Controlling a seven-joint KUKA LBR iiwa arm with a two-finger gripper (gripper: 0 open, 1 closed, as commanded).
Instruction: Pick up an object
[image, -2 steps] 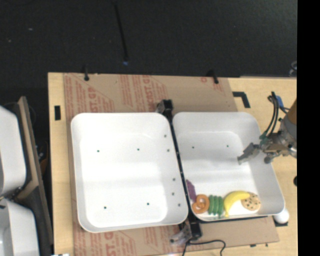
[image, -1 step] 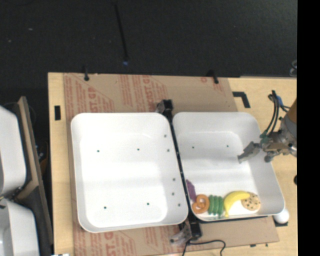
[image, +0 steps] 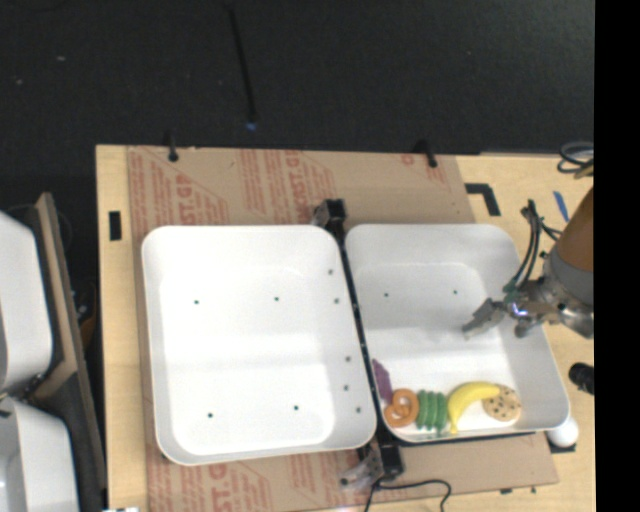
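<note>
Banana (image: 472, 397) lies in right bin (image: 430, 245); claw (image: 492, 316) above it, open, empty.

- Arm (image: 578, 240): one unit, entering at the right edge of the frame, mid-height; orange band visible at the edge, grey section just below it.
- Wrist (image: 560, 300): grey, angled down and leftward; dark cables loop above it.
- Gripper (image: 490, 315): two-finger type, pointing left and slightly down, right-centre of frame; fingers (image: 478, 320) spread apart, nothing between them.
</note>
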